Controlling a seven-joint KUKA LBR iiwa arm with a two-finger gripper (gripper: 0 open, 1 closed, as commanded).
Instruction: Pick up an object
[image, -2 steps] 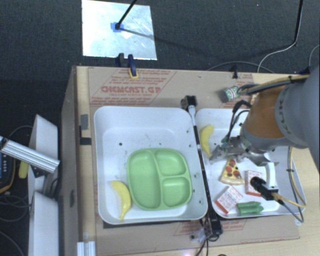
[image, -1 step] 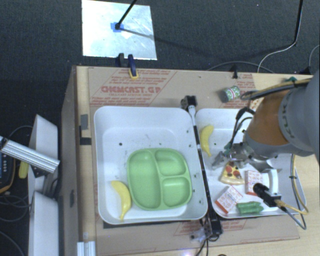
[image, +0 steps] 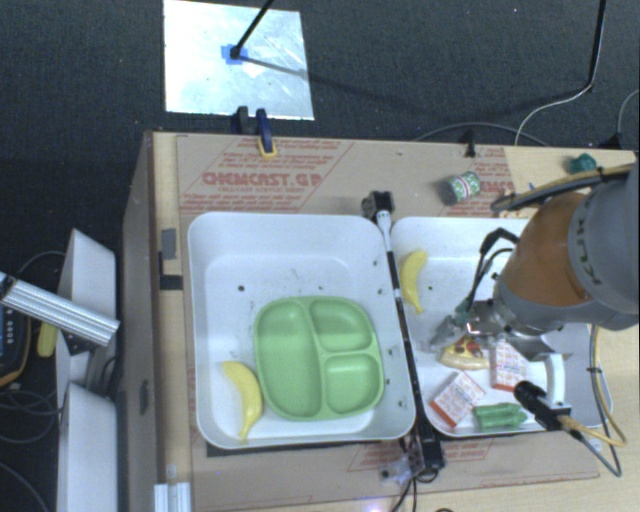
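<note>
Right bin (image: 440, 235): crowded at its near edge with a red-white packet (image: 455, 397) and a green item (image: 497, 415); far half is open.
Banana (image: 411, 277): yellow, curved, against the divider.
Gripper (image: 462, 327): low, mid-bin.
Fingers: cannot tell.

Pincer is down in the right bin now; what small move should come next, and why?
Probably lower the pincer slightly onto the small yellow and red packet directly beneath it, then close. It hangs just above that packet, with nothing visibly between its tips, and the yellow plastic banana lies farther off.
</note>
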